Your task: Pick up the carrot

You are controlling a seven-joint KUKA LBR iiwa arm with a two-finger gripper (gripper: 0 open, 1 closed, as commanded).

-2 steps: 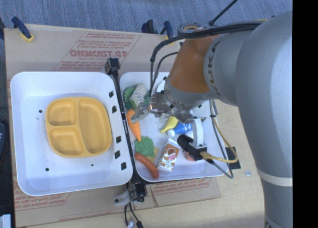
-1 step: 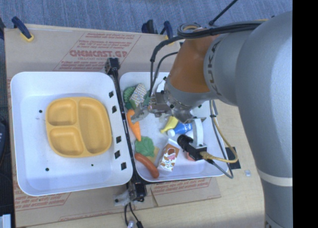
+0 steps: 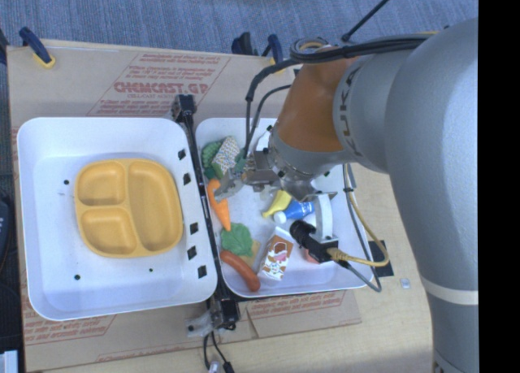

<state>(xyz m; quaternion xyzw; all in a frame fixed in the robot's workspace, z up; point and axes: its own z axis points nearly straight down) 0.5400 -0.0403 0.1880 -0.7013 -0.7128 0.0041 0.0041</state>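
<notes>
Gripper above carrot
The metal two-finger gripper (image 3: 230, 182), fingers apart, hovers just right of the slim orange carrot (image 3: 218, 205), lying lengthwise along the bin's wall.

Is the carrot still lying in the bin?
Yes. The carrot lies flat in the right bin, along its left wall, beside the gripper.

The robot arm (image 3: 422, 127) is big, round and smooth. Most of it is light grey. Above the wrist it has a wide orange band (image 3: 313, 111). Dark letters run along the grey ring next to the band. Thin black cables (image 3: 268, 79) loop over the orange part. Another black cable runs up and away from the top of the arm. The gripper (image 3: 236, 180) is made of grey metal and looks small next to the fat arm.
</notes>
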